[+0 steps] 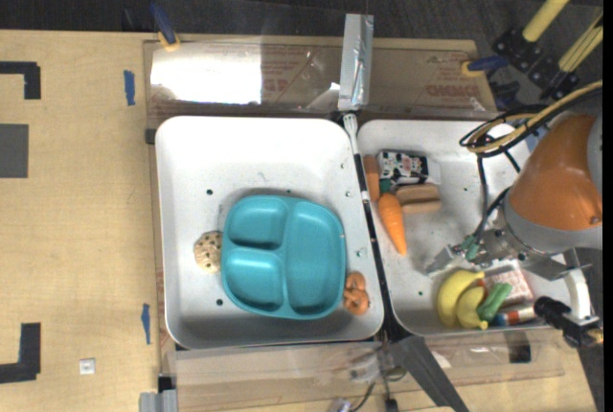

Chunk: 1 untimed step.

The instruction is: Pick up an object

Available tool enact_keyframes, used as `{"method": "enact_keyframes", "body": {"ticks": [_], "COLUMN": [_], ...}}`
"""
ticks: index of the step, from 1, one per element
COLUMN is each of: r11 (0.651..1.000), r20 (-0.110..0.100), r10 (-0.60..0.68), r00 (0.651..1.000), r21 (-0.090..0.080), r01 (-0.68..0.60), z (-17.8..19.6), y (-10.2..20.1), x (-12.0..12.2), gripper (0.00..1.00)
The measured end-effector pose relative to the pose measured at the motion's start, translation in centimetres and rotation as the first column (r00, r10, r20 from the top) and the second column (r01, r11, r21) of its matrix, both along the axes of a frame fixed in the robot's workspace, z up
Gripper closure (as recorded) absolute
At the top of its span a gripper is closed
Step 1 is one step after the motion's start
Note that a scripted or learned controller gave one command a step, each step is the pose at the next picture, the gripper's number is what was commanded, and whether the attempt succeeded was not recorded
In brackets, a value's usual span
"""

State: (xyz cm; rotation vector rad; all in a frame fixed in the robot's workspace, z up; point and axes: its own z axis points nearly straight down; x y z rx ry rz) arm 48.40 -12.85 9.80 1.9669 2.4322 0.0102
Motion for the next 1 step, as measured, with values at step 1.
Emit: {"method": "enact_keyframes", "body": {"ticks": [1], "r11": [1.000], "r20": [-0.007], "r10": [0.029], "r00": [1.000], "r21": [0.002], "r01": [-0.029], "z": [-1.03], "y": [1.51], "x": [7.29], "gripper": [0.00]}}
